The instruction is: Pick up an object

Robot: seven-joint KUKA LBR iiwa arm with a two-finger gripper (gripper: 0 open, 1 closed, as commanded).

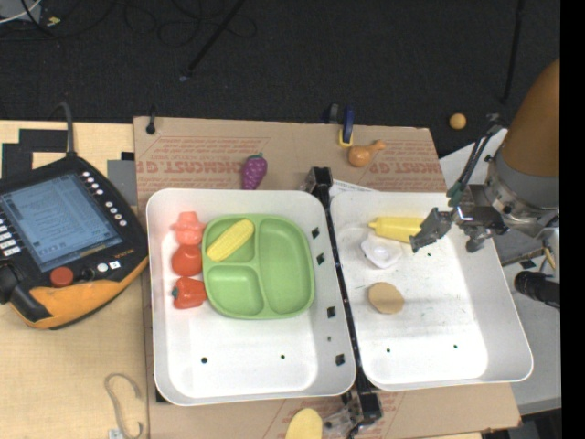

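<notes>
Camera view: approach step; gripper (428,234) grip state unclear, touching yellow block (395,229) just left; needs descent, then closing.

Gripper (454,227) over right bin (475,355), just beside yellow block (395,229) | tan round object (386,297) nearer centre | green tray (260,268) with corn (228,239) in left bin (238,373)

arm (530,144) reaching fr right, wrist low
</notes>
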